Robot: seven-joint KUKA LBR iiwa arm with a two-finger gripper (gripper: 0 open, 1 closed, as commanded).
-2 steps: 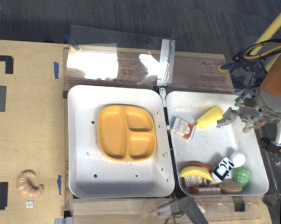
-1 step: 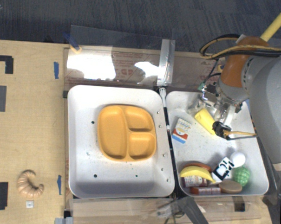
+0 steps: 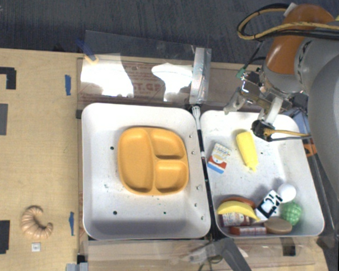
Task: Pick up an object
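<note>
Hanging over the far end of the right bin (image 3: 307,183), the gripper (image 3: 250,112) sits at the end of the grey arm (image 3: 324,66), which comes in from the right with its orange band (image 3: 285,56) just above the wrist. Its two fingers (image 3: 231,105) look spread apart, with nothing between them, so they are released and grasp no object. Just nearer the camera than the gripper, a yellow oblong object (image 3: 246,148) lies on the bin floor, apart from the fingers. To its left, near the wall shared with the other bin, lies a small white carton (image 3: 219,158) with red and blue marks. The other things crowd the near right corner of the same bin: a banana (image 3: 236,208) lying against a brown bottle (image 3: 241,220) on its side, a black-and-white object (image 3: 269,204), a white ball (image 3: 286,193), a green ball (image 3: 291,212) just beside it, and a brown disc (image 3: 279,225) at the near wall. How these touch or overlap I cannot tell exactly. The left bin (image 3: 95,157) holds an orange-yellow divided plate (image 3: 153,159) lying flat near its middle. On the table (image 3: 28,154), well apart from both bins toward the near left, rests a pale croissant-shaped toy (image 3: 37,222). Behind the bins a sheet of clear plastic (image 3: 133,74) catches bright reflections.
</note>
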